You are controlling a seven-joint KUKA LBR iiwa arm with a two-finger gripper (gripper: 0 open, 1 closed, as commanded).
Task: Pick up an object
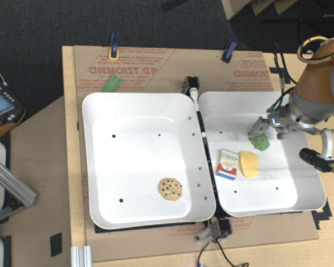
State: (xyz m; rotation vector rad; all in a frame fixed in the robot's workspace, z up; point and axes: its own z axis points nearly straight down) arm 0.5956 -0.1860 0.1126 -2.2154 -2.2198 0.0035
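Fingers (arm reaching low) touching green object.

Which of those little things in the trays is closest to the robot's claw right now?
The green object, right beside the tool in the right bin. The yellow piece and small box lie lower; the cookie sits in the left bin.

Your bench, cardboard-topped, is carrying:
- left white bin and right white bin, sitting side by side, rims touching
- green strip lying near far-left corner
- two blue clamps gripping far edge
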